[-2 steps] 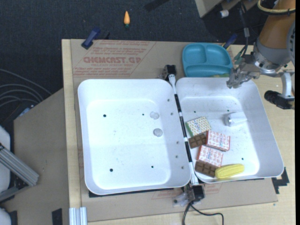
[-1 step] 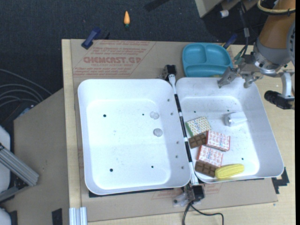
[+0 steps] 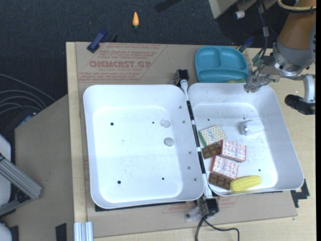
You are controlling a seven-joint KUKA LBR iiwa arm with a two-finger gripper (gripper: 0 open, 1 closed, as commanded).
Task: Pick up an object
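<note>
My gripper point(image 3: 254, 83) hangs over the far rim of the right bin point(image 3: 281, 134), beside a blue tray; nothing shows beneath it. Several objects lie in the near half of that bin: a green-and-white patterned box point(image 3: 211, 133), a brown chocolate bar point(image 3: 211, 149), two red-and-white patterned packets point(image 3: 233, 150) point(image 3: 225, 167), a second chocolate piece point(image 3: 218, 181) and a yellow corn cob point(image 3: 245, 183). A small grey-white object point(image 3: 249, 128) lies apart from them, nearer the gripper.
The left bin point(image 3: 100, 134) holds two small round clear pieces point(image 3: 165, 123) point(image 3: 169, 141). A blue divided tray point(image 3: 221, 64) sits behind the right bin. On the dark floor lie an orange toy point(image 3: 135, 19) and a blue item point(image 3: 97, 40).
</note>
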